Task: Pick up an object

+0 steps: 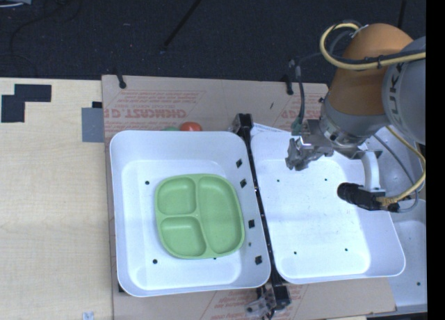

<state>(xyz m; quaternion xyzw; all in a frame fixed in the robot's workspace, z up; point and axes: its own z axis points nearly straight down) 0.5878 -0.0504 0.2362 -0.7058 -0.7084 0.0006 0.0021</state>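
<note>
Green tray: lies in left bin.
Gripper: over right bin, far edge; grip state I cannot tell; nothing seen held.

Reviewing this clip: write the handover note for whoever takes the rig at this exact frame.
Gripper: over the right bin near its far-left corner; nothing seen between its fingers.
Green divided plate: flat in the middle of the left bin.
Small red object: outside, just behind the left bin's far rim.
Done: no pick yet.
Left: reach an object, grasp, lift.
</note>
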